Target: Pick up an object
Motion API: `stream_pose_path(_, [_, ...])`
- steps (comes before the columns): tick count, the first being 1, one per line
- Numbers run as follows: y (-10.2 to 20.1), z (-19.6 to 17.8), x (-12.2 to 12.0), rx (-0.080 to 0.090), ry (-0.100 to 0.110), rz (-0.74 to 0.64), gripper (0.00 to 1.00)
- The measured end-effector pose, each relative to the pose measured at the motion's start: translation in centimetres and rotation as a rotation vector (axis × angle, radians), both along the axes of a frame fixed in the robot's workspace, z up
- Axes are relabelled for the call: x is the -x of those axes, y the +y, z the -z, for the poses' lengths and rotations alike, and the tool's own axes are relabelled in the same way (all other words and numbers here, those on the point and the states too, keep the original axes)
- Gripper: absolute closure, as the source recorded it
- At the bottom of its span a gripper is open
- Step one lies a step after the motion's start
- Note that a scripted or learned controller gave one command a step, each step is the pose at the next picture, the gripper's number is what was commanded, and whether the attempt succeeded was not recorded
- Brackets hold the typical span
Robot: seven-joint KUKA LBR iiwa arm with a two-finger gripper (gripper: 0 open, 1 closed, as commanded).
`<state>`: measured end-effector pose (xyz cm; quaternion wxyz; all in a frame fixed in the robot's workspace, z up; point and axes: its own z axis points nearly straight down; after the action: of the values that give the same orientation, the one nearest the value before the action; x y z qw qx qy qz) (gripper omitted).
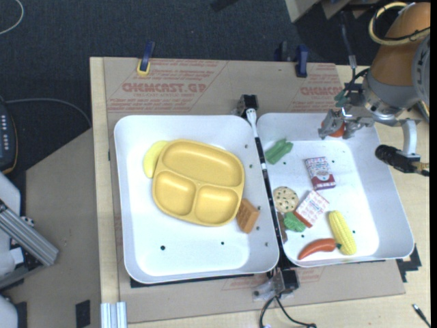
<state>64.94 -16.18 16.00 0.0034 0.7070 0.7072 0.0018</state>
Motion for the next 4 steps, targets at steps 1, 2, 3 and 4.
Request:
stream_pose_path(1, [0.4, -4.5, -0.4, 0.0, 0.0, -0.001, 1.0])
stream_pose_path(2, [0.4, -6.7, -0.5, -0.001, 0.002, -0.001, 1.0])
stream_pose_path(3, [4.5, -7.6, 3.3, -0.004, 0.01, -0.003, 1.0])
stream_pose_path(4, [8.5, -6.0, 7.2, -0.005, 0.014, -0.003, 1.0])
